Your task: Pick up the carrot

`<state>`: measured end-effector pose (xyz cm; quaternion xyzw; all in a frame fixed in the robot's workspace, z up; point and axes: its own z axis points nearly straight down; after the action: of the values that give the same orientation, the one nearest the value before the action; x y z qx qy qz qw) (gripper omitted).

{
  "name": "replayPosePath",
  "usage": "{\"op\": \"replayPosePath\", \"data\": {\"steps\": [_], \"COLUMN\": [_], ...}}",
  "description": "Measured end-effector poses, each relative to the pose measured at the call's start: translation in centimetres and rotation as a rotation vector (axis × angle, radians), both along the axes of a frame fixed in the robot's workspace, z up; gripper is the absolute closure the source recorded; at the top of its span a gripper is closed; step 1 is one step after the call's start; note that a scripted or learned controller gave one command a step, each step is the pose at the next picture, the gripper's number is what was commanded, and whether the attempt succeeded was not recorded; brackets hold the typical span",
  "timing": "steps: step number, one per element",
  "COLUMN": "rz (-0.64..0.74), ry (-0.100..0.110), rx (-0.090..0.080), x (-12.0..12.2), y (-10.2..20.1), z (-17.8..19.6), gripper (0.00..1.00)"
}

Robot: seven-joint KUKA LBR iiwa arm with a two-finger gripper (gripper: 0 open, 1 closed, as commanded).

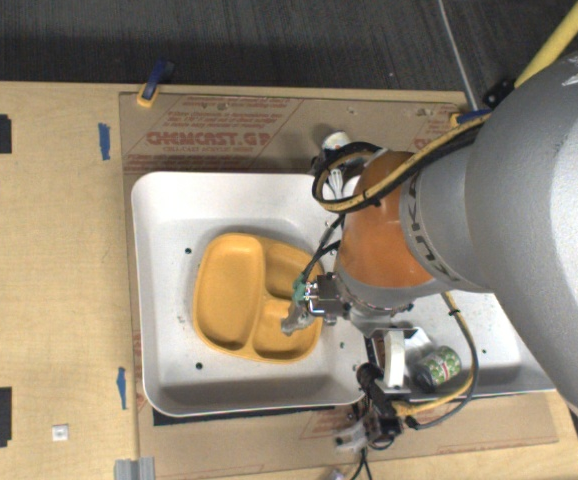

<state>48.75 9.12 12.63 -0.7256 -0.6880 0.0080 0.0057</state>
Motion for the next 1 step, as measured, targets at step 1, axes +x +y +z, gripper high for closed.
{"op": "replayPosePath", "data": {"steps": [1], "rz": [0.089], "ry": [0.008], "rx": [0.000], "x": [-0.03], "y": [-0.19], "z": [-0.04], "gripper": [0.00]}}
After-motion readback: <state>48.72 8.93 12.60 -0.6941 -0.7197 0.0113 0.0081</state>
